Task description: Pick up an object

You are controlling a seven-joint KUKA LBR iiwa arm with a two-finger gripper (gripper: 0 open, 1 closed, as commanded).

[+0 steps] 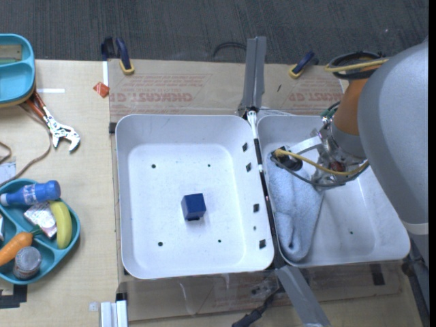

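A small blue cube (194, 206) sits on the floor of the left bin (136, 182), a little below its middle. A pale grey-white cloth (291, 206) lies crumpled along the left side of the right bin (368, 240). My gripper (321, 172) is low in the right bin's upper part, right at the cloth's upper right edge. Yellow and black cables loop around the gripper, and the grey arm with its orange band (346, 111) rises behind it. The cube is far to its left, across the wall between the bins.
Left of the bins lie a wrench (60, 133), a teal container (15, 67), and a blue tray (37, 234) with a bottle, banana, carrot and can. Clamps (122, 54) hold the cardboard at the back. A metal post (255, 73) stands between the bins.
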